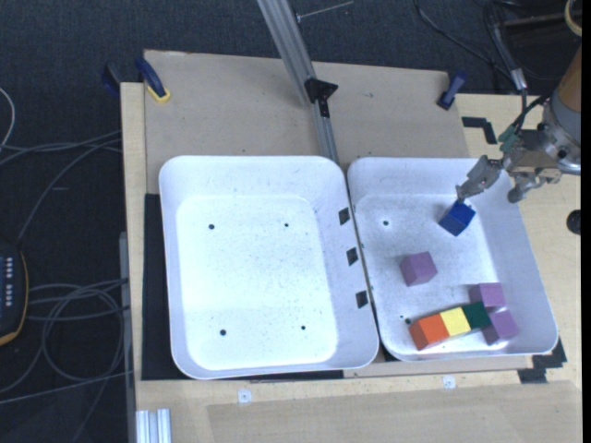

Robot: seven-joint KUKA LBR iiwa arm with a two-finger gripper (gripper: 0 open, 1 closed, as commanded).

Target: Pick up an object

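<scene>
Grey end effector (501, 182) with fingers spread hangs over the upper right of the right bin (531, 275), gripping nothing. Just below its left finger, a blue cube (457, 218) sits tilted. Toward the bin's centre rests a purple cube (418, 268). At lower right, an orange-yellow-green bar (450, 324) lies beside two purple blocks (497, 310). The left bin (180, 183) fills centre frame on the surface (231, 100).

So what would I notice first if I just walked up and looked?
Probably the bright row of orange, yellow and green blocks at the near edge of the right bin. Next, the blue block near that bin's far side, just under the gripper reaching in from the right. Three purple blocks sit there too.
</scene>
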